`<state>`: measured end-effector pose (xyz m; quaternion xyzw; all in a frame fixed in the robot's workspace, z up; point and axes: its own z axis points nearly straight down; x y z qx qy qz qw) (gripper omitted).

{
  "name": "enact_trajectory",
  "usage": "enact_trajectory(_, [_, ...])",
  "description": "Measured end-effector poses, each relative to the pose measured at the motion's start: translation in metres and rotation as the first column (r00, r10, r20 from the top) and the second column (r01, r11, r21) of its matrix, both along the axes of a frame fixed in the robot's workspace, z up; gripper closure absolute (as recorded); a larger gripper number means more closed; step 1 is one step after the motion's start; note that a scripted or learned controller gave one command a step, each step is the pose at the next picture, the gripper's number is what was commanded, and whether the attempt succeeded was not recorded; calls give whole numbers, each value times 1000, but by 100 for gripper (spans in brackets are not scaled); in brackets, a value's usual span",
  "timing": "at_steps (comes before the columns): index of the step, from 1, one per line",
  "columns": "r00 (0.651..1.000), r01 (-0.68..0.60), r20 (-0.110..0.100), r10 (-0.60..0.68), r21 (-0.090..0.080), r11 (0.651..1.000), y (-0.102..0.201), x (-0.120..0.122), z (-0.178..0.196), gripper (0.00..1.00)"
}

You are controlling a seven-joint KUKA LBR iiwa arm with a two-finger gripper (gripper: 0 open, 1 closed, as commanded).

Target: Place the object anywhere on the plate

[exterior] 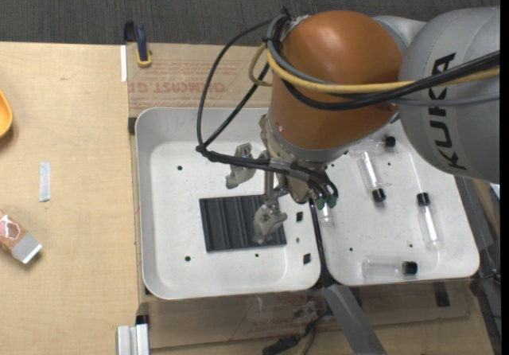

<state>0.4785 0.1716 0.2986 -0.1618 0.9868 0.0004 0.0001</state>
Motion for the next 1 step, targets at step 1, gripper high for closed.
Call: enact_trajectory(1, [1000,5,2,-5,2,1000,0,2,9,100])
